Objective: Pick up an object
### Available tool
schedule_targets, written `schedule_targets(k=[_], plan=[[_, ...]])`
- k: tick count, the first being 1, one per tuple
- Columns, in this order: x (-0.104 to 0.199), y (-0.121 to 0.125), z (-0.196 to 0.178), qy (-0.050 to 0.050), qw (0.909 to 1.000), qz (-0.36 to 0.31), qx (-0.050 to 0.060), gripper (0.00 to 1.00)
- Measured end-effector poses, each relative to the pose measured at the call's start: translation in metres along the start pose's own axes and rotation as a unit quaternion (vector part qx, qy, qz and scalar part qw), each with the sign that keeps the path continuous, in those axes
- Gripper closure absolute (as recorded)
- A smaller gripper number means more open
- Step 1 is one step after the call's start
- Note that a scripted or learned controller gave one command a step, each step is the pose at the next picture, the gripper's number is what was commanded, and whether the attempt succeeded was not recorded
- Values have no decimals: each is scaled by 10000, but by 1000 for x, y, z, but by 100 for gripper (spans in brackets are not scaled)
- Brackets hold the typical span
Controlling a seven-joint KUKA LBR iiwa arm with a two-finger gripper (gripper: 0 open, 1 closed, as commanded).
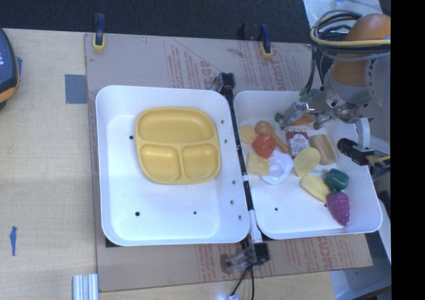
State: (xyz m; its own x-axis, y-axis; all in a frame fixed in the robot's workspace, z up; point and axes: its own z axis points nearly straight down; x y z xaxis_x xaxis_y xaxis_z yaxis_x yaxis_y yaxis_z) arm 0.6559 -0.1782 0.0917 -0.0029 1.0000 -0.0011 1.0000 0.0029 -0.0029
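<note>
Small plastic toy food (307,160) in right bin (292,222): light, stiff, slippery; best gripped across narrow sides; hand (302,114) state unclear

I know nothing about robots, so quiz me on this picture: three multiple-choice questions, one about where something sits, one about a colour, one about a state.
1. Where is the yellow tray?
A. in the left bin
B. in the right bin
C. on the bare bench

2. What colour is the toy grape bunch?
A. blue
B. purple
C. white

3. How does the tray lie?
A. upside down
B. on its edge
C. flat, hollows up

Answers:
1 A, it rests on the floor of the left bin.
2 B, it is purple, near the front corner of the right bin.
3 C, its three hollows face the camera.
</note>
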Motion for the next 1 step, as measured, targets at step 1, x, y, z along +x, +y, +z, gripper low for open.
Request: schedule_targets(k=[1], plan=[[14,0,0,4,10000,-11,17,0]])
